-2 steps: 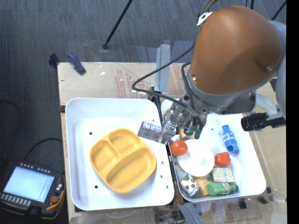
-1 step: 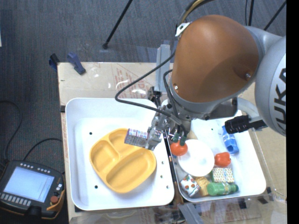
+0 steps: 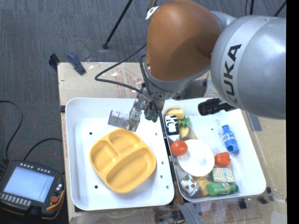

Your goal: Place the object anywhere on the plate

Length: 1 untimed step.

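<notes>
Dark grey carpet floor (image 3: 56, 22) — black cables (image 3: 14, 125) trail across it beside the tan table (image 3: 93, 83).

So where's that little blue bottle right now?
The blue bottle lies in the right bin, near its far right side, above the red pepper.

Arm (image 3: 247, 64): large rounded housing in smooth grey, carrying black block lettering "UKA" visible on its curved face. Adjoining it, a glossy domed orange band (image 3: 180, 36). Below the dome, a grey ring section. Black cables (image 3: 117, 71) trail from the wrist area. The gripper (image 3: 142, 111) assembly appears metallic with small green parts.
</notes>
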Motion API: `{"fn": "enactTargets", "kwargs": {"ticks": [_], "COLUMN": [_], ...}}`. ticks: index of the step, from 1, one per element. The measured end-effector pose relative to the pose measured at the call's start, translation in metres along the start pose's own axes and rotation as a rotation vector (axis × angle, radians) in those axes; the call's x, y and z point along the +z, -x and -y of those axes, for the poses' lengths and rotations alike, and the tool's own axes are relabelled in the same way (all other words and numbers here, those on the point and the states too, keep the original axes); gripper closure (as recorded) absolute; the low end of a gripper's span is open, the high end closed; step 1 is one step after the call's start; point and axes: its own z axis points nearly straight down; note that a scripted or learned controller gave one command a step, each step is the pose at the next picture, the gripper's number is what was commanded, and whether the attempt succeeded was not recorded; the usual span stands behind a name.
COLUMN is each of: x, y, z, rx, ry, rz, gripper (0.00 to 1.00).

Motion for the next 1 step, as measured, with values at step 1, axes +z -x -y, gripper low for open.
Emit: {"fn": "enactTargets", "kwargs": {"ticks": [1], "x": [0.1227], "y": [-0.0944], "z": [-0.0278], "rx": [0.052], "ry": [-0.009], "rz": [-0.004], "gripper": [1.0]}}
